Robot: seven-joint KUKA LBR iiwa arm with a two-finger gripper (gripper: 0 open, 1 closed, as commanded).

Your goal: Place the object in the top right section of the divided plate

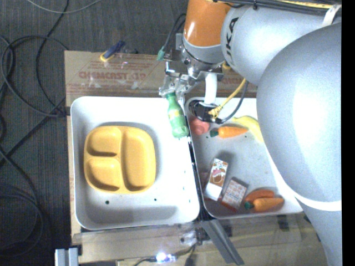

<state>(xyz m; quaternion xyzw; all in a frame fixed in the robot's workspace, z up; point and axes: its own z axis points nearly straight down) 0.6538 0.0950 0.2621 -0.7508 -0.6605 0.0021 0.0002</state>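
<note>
A green bottle (177, 117) hangs neck-up between the fingers of my gripper (173, 91), over the right rim of the left bin (83, 204). The yellow divided plate (120, 158) lies in the left bin, left of and below the bottle. It has two small sections on its left side and one large section on its right. The gripper is shut on the bottle's upper end, and the bottle's lower end tilts slightly to the right above the seam between the two bins.
The right bin (255, 159) holds a carrot (232, 131), a pink item (198, 127), a yellow item (250, 125), two small cartons (216, 178), and two more carrots (263, 200). A cardboard sheet (111, 76) lies behind the bins. My arm covers the upper right.
</note>
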